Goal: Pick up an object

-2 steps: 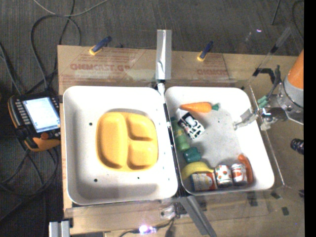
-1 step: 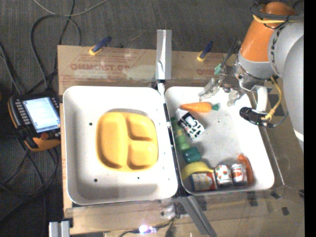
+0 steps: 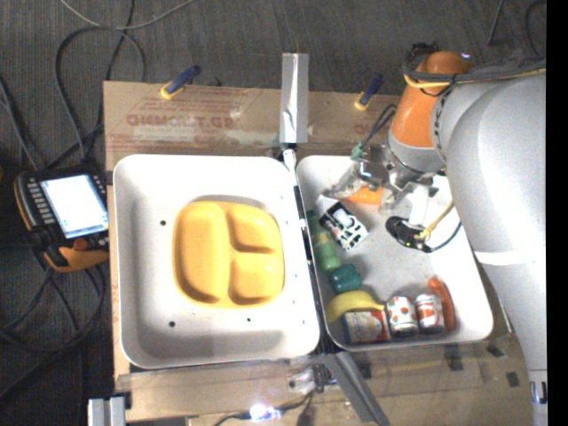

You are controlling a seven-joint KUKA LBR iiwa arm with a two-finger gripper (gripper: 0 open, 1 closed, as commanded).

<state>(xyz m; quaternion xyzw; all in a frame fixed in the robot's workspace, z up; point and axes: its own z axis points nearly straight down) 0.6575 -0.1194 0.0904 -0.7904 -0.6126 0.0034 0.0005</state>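
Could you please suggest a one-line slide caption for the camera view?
KUKA arm's gripper low over the right bin beside a black-and-white block; yellow tray in the left bin.

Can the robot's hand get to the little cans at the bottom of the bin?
Probably yes. The hand is at the top of the right bin, and the two red-and-white cans lie along its bottom wall. The white floor between them looks bare, and nothing lies on top of the cans.

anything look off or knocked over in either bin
Nothing spilled or broken. The yellow tray lies flat in the left bin; the cans and other items are crowded along the right bin's left and front walls.
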